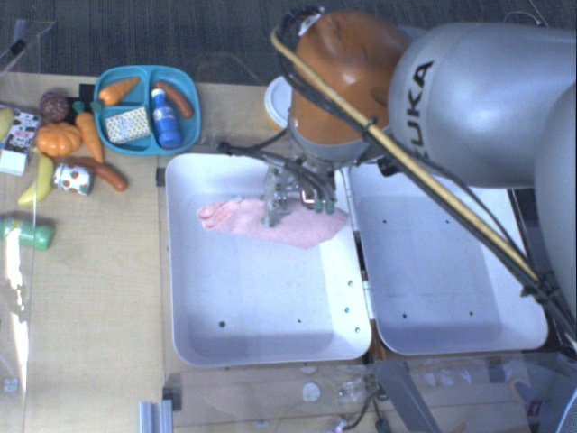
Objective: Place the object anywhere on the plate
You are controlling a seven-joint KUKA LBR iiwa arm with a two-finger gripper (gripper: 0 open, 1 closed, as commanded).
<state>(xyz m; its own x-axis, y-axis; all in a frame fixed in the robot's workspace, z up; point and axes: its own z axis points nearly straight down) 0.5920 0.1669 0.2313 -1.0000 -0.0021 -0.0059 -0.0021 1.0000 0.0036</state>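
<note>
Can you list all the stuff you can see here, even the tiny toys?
Pink floppy piece: one, pink, in the left bin under the gripper.
Bins: two, white; left bin, right bin.
Divided plate: one, blue, upper left; in it a carrot, a blue bottle, a sausage and a small patterned box.
Loose toys left of the plate: pumpkin, orange; banana, yellow; small can; green piece.
Bench: one, light wood.
Arm: one, grey with an orange band.
Gripper: one, over the pink piece.
</note>
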